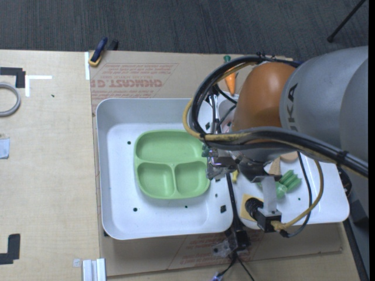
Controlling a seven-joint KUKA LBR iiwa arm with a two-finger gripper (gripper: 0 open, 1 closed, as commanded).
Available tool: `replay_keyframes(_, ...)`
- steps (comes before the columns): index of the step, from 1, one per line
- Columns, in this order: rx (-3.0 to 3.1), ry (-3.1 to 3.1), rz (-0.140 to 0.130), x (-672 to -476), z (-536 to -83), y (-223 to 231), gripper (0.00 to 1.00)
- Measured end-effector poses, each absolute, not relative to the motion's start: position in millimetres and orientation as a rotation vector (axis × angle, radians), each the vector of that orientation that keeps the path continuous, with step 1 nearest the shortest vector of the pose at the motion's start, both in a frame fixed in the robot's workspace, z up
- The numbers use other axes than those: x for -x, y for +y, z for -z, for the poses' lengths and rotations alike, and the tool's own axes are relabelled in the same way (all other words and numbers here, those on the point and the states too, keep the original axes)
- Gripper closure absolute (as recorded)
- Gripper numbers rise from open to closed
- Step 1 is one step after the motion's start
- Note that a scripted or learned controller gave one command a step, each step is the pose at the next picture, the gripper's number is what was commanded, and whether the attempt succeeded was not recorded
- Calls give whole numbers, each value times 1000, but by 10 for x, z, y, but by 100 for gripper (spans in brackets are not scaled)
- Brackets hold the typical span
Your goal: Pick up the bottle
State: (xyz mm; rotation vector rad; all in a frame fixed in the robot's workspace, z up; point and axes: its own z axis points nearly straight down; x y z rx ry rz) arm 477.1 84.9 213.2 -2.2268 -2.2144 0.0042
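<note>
- Dark grey carpet (146, 10) runs along the top, and below it lies a pale wooden bench (47, 174) with a sheet of printed cardboard (135, 81) under both bins.
- The left bin (114, 215) holds a green divided plate (170, 171), lying flat near its middle.
- The arm (328, 110) comes in from the right, and its orange band (261, 98) hangs over the right bin (328, 206), covering most of it.
- The gripper (218, 167) sits low at the wall the bins share, just beside the plate's right edge. Cables hide it, so I cannot tell whether it is open or closed.
- A ridged green thing (288, 183) and a tan thing (288, 156) show in the right bin, and an orange thing (231, 82) shows behind the arm.
- Which of these is the bottle, I cannot tell.
- A small blue and yellow tool (98, 50) lies at the bench's far edge.
</note>
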Motion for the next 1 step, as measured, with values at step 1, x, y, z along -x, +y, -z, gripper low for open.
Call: replay_keyframes(1, 2307, -2133, -3, -4772, -2198, 1674, 100)
